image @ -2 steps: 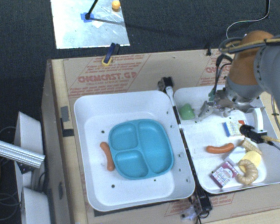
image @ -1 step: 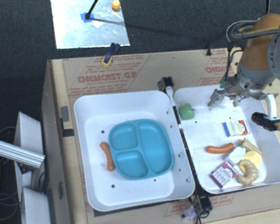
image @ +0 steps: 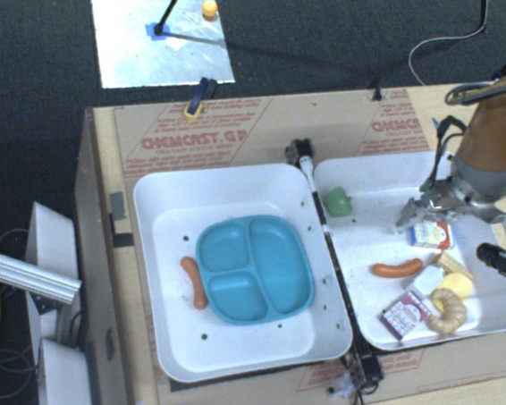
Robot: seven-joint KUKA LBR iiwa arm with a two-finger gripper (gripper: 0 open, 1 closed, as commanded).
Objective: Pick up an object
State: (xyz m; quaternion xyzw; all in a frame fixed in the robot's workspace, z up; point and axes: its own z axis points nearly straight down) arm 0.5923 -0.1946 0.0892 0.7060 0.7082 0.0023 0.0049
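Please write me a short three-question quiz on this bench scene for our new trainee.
1. True or false: the blue divided plate sits in the left bin.
2. Which item lies nearest the gripper? A) green object B) white carton C) croissant
3. How many sausages are on view, and where is each?

Key
1. True.
2. B: the carton lies just below the gripper in the right bin.
3. Two: one sausage beside the plate's left edge in the left bin, the other sausage near the middle of the right bin.
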